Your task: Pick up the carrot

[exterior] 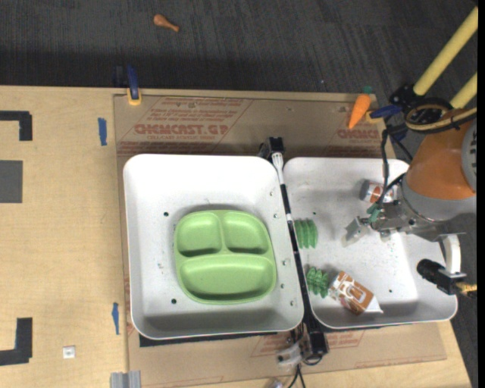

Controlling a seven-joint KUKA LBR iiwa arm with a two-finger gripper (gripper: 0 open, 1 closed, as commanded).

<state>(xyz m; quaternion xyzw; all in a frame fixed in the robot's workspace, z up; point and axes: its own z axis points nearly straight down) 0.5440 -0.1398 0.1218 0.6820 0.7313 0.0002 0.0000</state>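
Nearest the camera, at the front of the right bin (pixel 424 307), lies a crinkled brown and white packet (pixel 354 292) with a small ridged green piece (pixel 316 282) just beside it on the left. A second ribbed green piece (pixel 306 233) sits further back against the divider. The left bin (pixel 144 227), smooth white plastic with rounded corners, holds a matte green plate (pixel 224 255) moulded into three compartments. Over the right bin hangs the gripper (pixel 373 222), grey metal on the arm (pixel 443 178) with its orange band; its fingers look slightly parted and appear to hold nothing, though the view is too small to be sure. A small red and white object (pixel 370 191) lies just behind the gripper. Both bins rest on a flat brown cardboard sheet (pixel 189 125) on the table (pixel 53 250). The carrot (pixel 359 111), a tapered orange shape with a green tip, lies outside the bins on the cardboard beyond the right bin's far edge, well apart from the gripper. Farthest back, a small orange scrap (pixel 165 23) lies on the dark floor (pixel 265 45).
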